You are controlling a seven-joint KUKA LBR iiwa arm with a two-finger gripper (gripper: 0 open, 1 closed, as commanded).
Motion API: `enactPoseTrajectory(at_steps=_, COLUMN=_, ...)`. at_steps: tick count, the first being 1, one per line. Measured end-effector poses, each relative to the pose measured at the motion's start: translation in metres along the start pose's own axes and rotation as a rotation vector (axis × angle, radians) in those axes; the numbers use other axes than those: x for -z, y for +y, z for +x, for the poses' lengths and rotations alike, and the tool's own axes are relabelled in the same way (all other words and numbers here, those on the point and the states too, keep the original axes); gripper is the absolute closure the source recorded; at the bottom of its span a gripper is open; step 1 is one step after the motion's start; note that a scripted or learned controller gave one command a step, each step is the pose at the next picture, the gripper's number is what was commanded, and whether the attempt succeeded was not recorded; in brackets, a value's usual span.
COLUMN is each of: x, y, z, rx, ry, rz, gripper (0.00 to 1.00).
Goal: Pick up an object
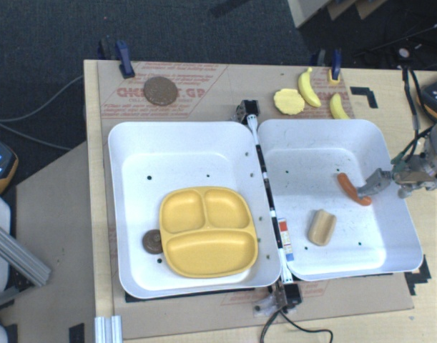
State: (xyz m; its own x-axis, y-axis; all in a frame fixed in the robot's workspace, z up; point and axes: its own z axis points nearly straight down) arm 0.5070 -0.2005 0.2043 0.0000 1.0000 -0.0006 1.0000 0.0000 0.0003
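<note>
In the right bin [304,148] lie an orange sausage-shaped toy [352,189] and a tan bread-like lump [321,227]. My gripper [381,180] reaches in over that bin's right rim, and its grey tip is at the right end of the orange toy. The view does not tell whether it touches the toy. The tan lump lies apart, lower left of the gripper. The left bin [132,156] holds a yellow divided plate [206,231] and a small brown round piece [153,241] at the plate's left edge.
On the bench behind the bins lie a brown disc [160,90], a yellow round toy [290,101] and two yellow bananas [309,88] [338,106]. Blue clamps [123,58] grip the far edge. Cables hang near the arm at right.
</note>
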Motion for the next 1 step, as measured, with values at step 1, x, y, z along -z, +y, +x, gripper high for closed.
enactPoseTrajectory(at_steps=1, x=-0.1219, y=0.0441, z=-0.0166, rx=0.006, ry=0.014, rz=-0.001, gripper=0.0)
